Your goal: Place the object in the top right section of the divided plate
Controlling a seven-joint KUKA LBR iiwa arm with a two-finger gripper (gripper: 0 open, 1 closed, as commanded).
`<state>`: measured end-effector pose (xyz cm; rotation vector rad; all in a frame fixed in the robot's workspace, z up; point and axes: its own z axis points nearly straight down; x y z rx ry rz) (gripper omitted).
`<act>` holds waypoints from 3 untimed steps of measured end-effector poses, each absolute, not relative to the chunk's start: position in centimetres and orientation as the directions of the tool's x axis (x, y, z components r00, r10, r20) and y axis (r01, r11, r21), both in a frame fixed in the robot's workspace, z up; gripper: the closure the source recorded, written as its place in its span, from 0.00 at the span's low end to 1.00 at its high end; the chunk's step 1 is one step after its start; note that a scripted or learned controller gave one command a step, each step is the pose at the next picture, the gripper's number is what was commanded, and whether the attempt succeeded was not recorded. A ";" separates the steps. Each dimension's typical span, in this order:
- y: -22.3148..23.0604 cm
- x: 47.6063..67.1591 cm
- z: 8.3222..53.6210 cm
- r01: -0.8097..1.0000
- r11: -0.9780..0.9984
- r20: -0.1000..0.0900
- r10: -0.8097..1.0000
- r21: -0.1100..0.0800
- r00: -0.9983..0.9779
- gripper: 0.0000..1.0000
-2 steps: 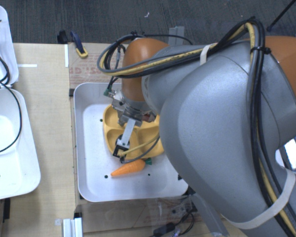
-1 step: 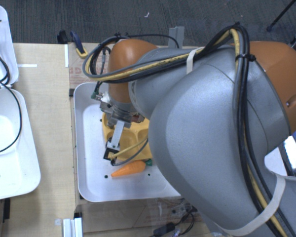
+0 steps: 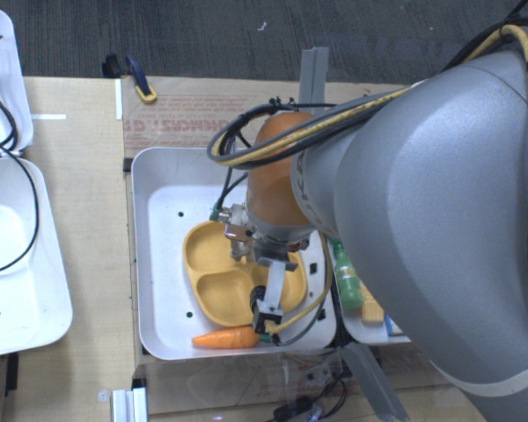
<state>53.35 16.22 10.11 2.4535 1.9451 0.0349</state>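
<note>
Hanging low over the yellow divided plate (image 3: 213, 275) in the middle white bin (image 3: 158, 236), the gripper (image 3: 266, 310) sits near the plate's right side, with the grey arm (image 3: 422, 200) covering much of that half. A toy carrot (image 3: 226, 338) lies on the bin floor just beside the plate's near edge, touching or almost touching the rim, and close to the gripper's lower end. Whether the carrot is the object meant is a guess, but it is the loose item nearest the tool. Nothing can be seen between the gripper's tips, and their spacing is too hidden by the wrist and cables to tell. By this reading the task is hardly begun: the carrot is outside the plate, not lifted, and the pick, the carry to the top right section and the release all remain. That section is mostly hidden under the wrist.
</note>
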 end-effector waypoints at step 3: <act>21.4 49.8 11.1 0.379 -0.925 0.062 0.379 0.017 0.923 0.00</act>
